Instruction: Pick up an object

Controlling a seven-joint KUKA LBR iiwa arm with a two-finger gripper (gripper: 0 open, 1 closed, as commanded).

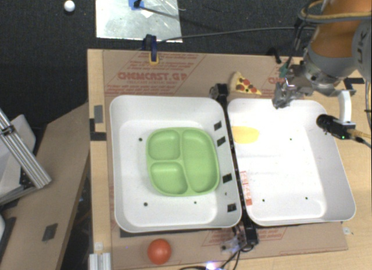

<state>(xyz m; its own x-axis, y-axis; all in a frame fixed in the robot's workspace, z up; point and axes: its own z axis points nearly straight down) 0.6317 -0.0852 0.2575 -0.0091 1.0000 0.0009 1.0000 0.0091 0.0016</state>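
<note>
A flat yellow object (245, 135) lies in the right bin (302, 205), near its left wall. A green divided plate (182, 160) rests in the middle of the left bin (131, 205). My gripper (282, 100) hangs over the back rim of the right bin, to the right of and behind the yellow object, well apart from it. Nothing shows between its fingers. A toy pizza slice (246, 84) lies on the cardboard just behind the right bin, to the left of the gripper.
An orange ball (158, 251) sits on the cardboard in front of the left bin. A blue clamp (151, 47) stands at the bench's back edge. Black clips (224, 141) line the seam between the bins. A black fitting (334, 125) juts over the right bin's right rim.
</note>
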